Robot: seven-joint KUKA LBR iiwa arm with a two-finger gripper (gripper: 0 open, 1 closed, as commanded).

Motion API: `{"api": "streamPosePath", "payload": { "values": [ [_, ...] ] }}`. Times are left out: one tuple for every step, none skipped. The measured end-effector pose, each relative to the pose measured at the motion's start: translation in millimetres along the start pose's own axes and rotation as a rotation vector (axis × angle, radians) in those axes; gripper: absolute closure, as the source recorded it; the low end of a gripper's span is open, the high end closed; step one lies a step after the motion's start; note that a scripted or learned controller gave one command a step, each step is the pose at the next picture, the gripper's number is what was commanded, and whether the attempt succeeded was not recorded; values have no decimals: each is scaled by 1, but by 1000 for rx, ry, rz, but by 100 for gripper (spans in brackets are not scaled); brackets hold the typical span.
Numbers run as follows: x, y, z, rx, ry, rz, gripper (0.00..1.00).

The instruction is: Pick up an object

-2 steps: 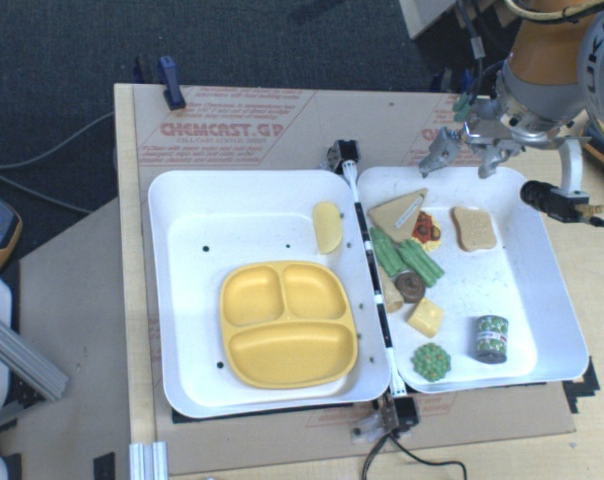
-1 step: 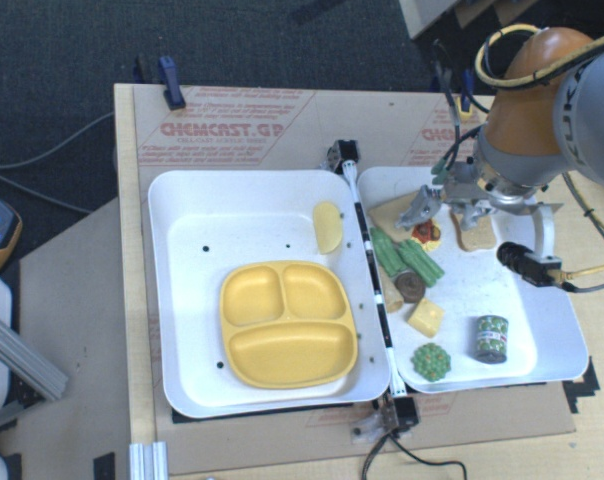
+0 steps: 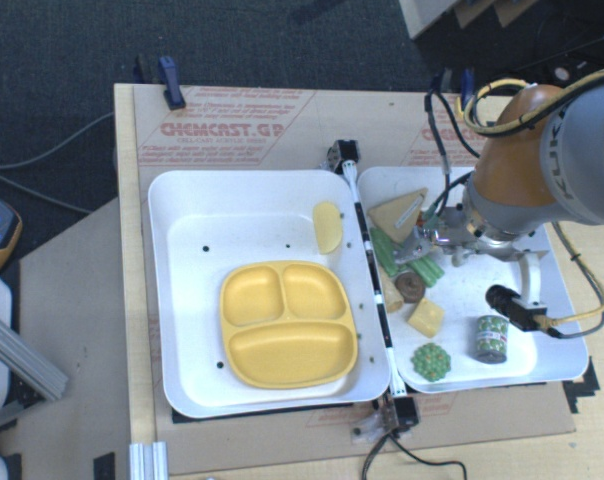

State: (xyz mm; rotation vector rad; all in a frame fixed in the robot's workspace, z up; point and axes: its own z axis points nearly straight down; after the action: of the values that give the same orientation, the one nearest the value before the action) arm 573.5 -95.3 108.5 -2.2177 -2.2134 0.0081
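Hovering gripper (image 3: 434,236) over right bin (image 3: 552,363); glossy yellow sectioned tray (image 3: 285,323) left.

Two bins side by side: divided tray (image 3: 286,324) in left bin (image 3: 182,268), small oval piece (image 3: 328,226) behind it; in right bin (image 3: 562,358), can (image 3: 491,337) right of ball (image 3: 431,361), block (image 3: 425,317) just behind.

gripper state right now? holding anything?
Gripper: cannot be told whether open or closed. It sits low in the right bin over the green pieces; nothing is visibly held.
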Motion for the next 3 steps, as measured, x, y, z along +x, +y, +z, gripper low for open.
{"api": "streamPosePath", "payload": {
  "values": [
    [-8,-48,26,-2,-1,1,0],
    [2,2,24,-13,-3,-5,0],
    [1,0,14,-12,-3,-2,100]
  ]
}}
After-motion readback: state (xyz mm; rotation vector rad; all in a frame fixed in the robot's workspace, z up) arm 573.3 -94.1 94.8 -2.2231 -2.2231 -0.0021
